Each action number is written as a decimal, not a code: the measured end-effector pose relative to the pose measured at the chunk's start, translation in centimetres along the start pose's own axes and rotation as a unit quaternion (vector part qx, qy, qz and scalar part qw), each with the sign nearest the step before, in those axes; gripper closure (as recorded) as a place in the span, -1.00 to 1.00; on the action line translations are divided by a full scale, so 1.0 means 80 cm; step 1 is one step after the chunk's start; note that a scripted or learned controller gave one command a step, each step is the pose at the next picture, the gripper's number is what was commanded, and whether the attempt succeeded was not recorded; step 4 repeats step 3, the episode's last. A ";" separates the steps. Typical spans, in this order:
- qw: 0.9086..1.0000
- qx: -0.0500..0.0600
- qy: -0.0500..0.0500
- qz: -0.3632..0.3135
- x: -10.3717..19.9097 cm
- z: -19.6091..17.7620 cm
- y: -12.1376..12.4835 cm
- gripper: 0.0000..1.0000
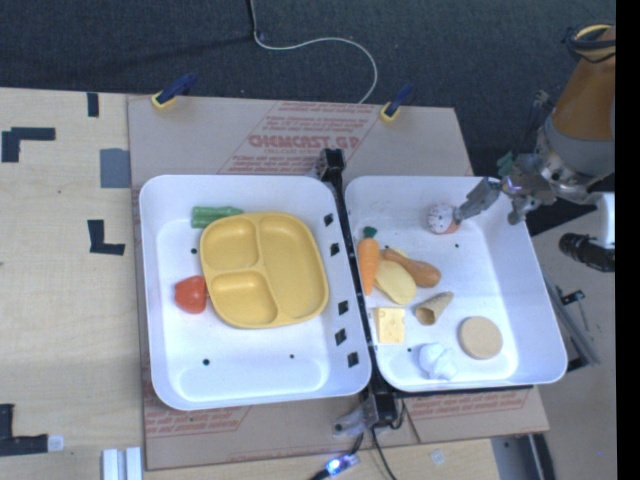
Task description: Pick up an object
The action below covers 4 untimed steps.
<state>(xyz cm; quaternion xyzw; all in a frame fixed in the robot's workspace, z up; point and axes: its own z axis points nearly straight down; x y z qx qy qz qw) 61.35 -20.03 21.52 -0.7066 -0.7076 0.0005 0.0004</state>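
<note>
Two bins on cardboard; our gripper sits at upper right over the right bin, one finger touching a small round ball. We can't tell if the fingers are spread or closed. We'd centre on the ball, then close. Carrot and cone lie lower left, well apart. Yellow tray fills the left bin

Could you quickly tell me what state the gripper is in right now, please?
Gripper: over the top right corner of the right bin, beside a small round white object; whether it is open or closed cannot be told, and nothing is visibly held.
</note>
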 end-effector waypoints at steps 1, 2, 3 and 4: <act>1.000 0.005 0.002 0.000 0.052 0.091 -0.067 -1.00; 1.000 0.001 0.002 -0.003 0.162 0.037 -0.134 -1.00; 1.000 0.000 0.001 -0.004 0.254 0.040 -0.106 -1.00; 1.000 0.000 0.001 -0.004 0.254 0.040 -0.106 -1.00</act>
